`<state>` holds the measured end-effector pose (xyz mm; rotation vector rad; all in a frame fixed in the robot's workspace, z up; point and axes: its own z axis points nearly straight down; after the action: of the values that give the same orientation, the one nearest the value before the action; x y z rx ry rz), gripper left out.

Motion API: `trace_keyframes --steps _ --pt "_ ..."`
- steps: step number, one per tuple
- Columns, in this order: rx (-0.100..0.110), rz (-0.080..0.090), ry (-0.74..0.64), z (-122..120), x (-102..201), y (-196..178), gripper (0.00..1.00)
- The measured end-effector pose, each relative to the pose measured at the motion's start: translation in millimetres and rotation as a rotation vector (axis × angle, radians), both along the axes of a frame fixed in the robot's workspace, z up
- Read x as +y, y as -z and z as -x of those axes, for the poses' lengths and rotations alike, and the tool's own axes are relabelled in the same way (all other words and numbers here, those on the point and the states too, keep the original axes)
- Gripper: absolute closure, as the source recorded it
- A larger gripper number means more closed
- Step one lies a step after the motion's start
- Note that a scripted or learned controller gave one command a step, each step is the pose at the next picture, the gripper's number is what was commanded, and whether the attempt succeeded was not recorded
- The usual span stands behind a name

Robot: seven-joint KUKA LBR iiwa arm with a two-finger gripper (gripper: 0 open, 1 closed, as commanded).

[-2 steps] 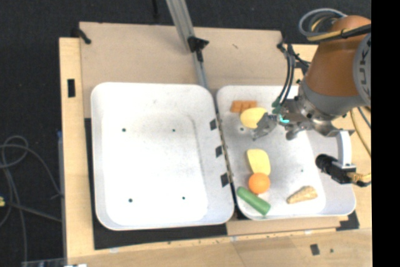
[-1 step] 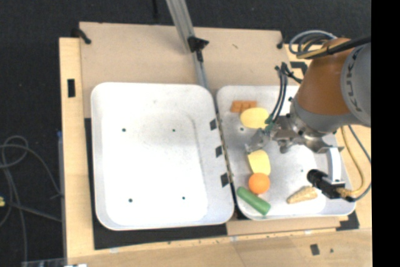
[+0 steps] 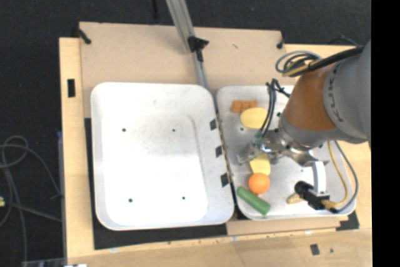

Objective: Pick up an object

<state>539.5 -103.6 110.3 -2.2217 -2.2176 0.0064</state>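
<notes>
My gripper (image 3: 267, 151) hangs over the middle of the right bin (image 3: 230, 134), below the grey arm with its orange band. Directly under and in front of it lies a small yellow piece (image 3: 260, 166), touching or nearly touching the gripper's tip. An orange ball (image 3: 259, 183) sits just in front of that piece. A green cylinder (image 3: 253, 201) lies at the bin's front left corner. Farther back rest a pale yellow rounded object (image 3: 254, 117) and a flat orange block (image 3: 243, 106).
The left bin (image 3: 150, 153) stands beside the right one, their walls meeting at the centre. A slanted metal pole (image 3: 178, 6) rises from behind the bins. The arm covers the right bin's back right part.
</notes>
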Motion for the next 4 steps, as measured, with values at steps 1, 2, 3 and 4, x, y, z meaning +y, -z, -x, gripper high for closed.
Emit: trace_keyframes --steps 1,2,3,4 --pt "-0.004 0.0 0.001 0 -1 10 0.0" --pt "-0.009 -0.001 0.007 -1 -2 -2 1.0" --pt "-0.011 0.001 0.004 0 -9 -47 1.0" --pt "-0.013 0.0 -0.005 2 -4 -108 1.0"
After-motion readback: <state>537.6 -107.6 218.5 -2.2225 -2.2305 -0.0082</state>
